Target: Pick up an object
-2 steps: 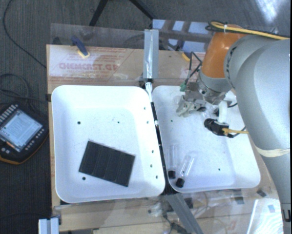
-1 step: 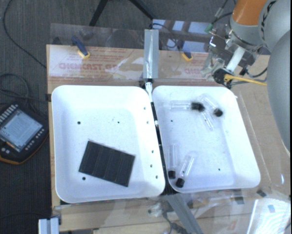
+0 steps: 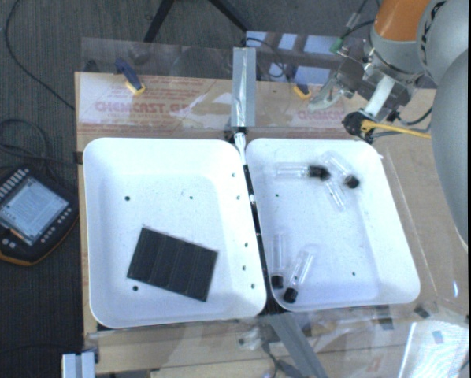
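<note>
Several clear tubes with black caps lie in the right bin [image 3: 393, 235]. One tube [image 3: 297, 171] and another [image 3: 343, 172] rest near the bin's back wall. A third tube [image 3: 299, 272] lies by the front left corner beside one more [image 3: 277, 257]. A flat black ribbed pad [image 3: 173, 264] sits in the left bin [image 3: 109, 211], toward the front. My gripper [image 3: 332, 91] hangs beyond the right bin's back edge, over the bench, apart from all the objects.
A metal post [image 3: 243, 85] stands at the back between the two bins. Blue and yellow clamps [image 3: 128, 75] hold the board at the back. A handheld controller [image 3: 24, 213] lies on the floor to the left. The grey arm [image 3: 456, 93] fills the right side.
</note>
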Tool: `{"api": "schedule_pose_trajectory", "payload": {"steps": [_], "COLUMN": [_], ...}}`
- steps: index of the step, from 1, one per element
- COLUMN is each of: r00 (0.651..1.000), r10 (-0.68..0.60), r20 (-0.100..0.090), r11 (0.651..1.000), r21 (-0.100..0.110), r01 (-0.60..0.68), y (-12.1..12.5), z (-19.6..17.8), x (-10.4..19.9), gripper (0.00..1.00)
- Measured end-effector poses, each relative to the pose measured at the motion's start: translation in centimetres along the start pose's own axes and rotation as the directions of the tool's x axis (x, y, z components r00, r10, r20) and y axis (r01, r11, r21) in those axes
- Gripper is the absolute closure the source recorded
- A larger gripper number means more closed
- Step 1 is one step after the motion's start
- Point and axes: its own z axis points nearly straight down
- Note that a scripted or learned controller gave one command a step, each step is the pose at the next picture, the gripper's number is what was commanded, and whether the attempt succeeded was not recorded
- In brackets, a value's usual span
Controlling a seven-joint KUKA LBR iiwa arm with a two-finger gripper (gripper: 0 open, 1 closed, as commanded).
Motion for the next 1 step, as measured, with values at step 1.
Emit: {"api": "schedule_pose_trajectory", "payload": {"steps": [1], "r00": [0.809], "r10": [-0.588], "r20": [0.0], "r11": [0.809], "r21": [-0.003], "r01": [0.588], "y": [0.0], "z": [-13.04], "x": [-4.74], "gripper": [0.0]}}
